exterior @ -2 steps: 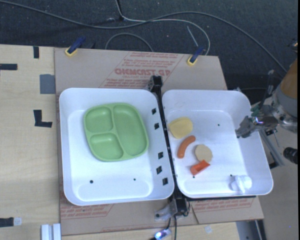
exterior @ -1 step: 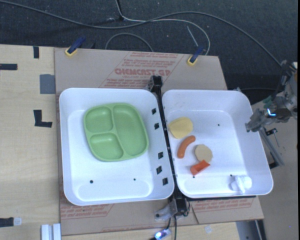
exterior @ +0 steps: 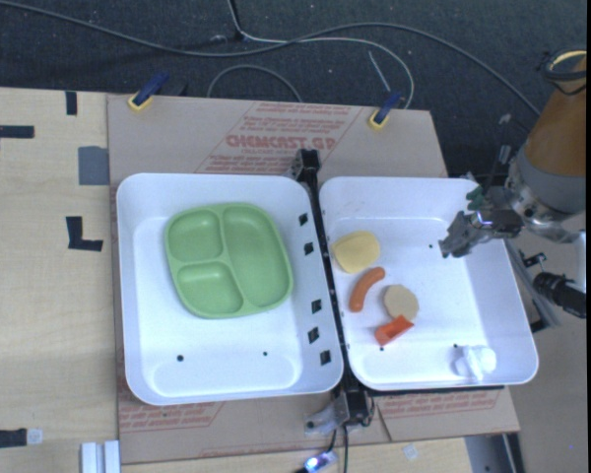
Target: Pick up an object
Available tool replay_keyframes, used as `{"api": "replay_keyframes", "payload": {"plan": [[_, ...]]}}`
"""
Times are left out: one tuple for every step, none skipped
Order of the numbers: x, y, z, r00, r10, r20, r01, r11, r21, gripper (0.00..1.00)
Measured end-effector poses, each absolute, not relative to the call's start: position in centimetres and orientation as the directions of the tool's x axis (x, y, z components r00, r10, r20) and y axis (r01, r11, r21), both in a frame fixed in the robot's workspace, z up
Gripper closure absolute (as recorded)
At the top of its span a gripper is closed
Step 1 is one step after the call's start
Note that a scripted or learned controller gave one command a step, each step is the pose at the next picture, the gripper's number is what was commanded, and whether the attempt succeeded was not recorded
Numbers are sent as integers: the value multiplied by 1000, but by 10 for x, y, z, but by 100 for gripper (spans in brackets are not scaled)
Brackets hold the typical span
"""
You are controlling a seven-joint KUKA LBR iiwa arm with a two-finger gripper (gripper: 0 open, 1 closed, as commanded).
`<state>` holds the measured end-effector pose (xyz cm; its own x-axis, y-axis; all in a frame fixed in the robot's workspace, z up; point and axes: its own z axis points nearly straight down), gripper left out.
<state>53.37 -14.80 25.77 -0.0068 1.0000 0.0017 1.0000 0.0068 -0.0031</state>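
The table (exterior: 39, 294) is pale wood with a few black tape marks at its 9 o'clock side, and a sheet of brown cardboard (exterior: 276, 141) lies under two white bins set side by side.

In the left bin (exterior: 138, 264) sits a green plate (exterior: 229, 260) with three compartments, slightly turned, filling the bin's upper middle. Nothing lies on the plate.

A black clip strip (exterior: 320, 264) runs between the two bins where their rims meet.

In the right bin (exterior: 492, 304) the things to pick from lie in its left half. A pale yellow round piece (exterior: 357, 250) is toward 10 o'clock of the bin. Just below it, near but apart, lies an orange sausage-like piece (exterior: 365, 288), tilted. At about 7 o'clock a tan round piece (exterior: 401, 302) touches a small red-orange wedge (exterior: 394, 331) under it. A small white crumpled thing (exterior: 473, 362) rests in the bin's corner at 5 o'clock (too blurred to name).

The tool (exterior: 461, 238) is at the bin's 2 o'clock side, over bare white floor and well apart from the food pieces. Nothing can be seen between its dark fingers; how far they are spread I cannot tell. The grey arm with its orange band (exterior: 559, 136) comes in from 3 o'clock.
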Motion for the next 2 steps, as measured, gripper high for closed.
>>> {"api": "replay_keyframes", "payload": {"plan": [[550, -100, 239, -6, 1000, 1, 1000, 6, -5, 100], [565, -48, 223, -6, 1000, 1, 1000, 6, -5, 100]]}}
